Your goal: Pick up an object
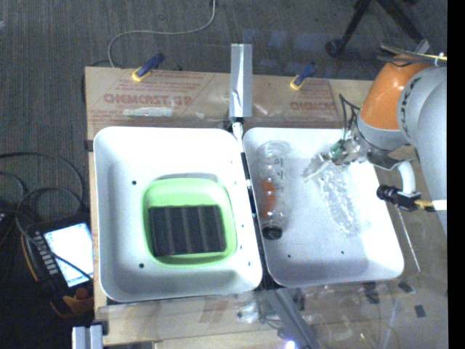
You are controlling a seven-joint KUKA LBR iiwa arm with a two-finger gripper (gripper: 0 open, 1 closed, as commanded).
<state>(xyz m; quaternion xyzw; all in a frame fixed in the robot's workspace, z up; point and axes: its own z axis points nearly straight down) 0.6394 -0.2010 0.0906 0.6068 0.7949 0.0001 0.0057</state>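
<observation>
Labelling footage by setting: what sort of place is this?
Probably a robotics lab: a robot arm over two white bins clamped to a bench, office chair base on carpet, cables.

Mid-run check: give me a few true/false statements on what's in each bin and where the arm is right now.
1. The green plastic tray with a dark slatted insert lies in the left white bin. True.
2. The clear plastic bottle with a dark cap lies in the left bin. False: it lies in the right white bin, along its left wall.
3. The crinkled clear plastic piece lies in the right bin. True.
4. The arm's tool hangs over the green tray. False: it is over the right bin's upper right part, near the clear plastic piece.
5. The bottle stands upright. False: it lies on its side.
</observation>
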